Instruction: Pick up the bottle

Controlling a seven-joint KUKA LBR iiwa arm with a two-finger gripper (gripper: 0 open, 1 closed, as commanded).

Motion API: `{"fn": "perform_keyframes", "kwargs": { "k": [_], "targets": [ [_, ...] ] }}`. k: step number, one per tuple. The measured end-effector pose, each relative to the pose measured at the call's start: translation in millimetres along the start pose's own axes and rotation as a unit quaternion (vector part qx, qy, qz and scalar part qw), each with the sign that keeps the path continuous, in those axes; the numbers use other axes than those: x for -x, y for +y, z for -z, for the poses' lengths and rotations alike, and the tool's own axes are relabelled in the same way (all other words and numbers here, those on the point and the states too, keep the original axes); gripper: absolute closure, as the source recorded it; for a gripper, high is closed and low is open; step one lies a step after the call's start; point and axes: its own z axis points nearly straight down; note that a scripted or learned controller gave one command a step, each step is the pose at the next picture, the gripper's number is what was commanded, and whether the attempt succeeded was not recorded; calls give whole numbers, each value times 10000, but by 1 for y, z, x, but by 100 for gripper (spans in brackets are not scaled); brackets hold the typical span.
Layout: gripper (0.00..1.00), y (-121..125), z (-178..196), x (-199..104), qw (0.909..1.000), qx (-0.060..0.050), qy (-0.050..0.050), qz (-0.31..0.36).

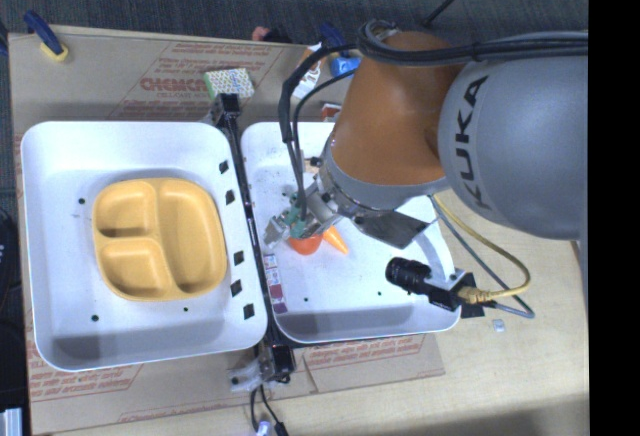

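Lowered into the right-hand shallow white plastic bin, the metal two-finger gripper, its opening impossible to tell, hovers just above orange plastic objects, apparently seeking the bottle.

We see the bench covered with brown printed cardboard, and on it two white bins touching side by side. The left bin and right bin meet along a black strip. A blue clip grips the cardboard's far left corner, and a small patterned block sits behind the bins.
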Motion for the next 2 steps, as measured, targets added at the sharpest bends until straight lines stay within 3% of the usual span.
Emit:
{"fn": "perform_keyframes", "kwargs": {
  "k": [1, 2],
  "targets": [
    [100, 16, 3, -30, 9951, -4, -1, -986],
    [100, 13, -65, -27, 9996, -22, 9, -277]
  ]
}}
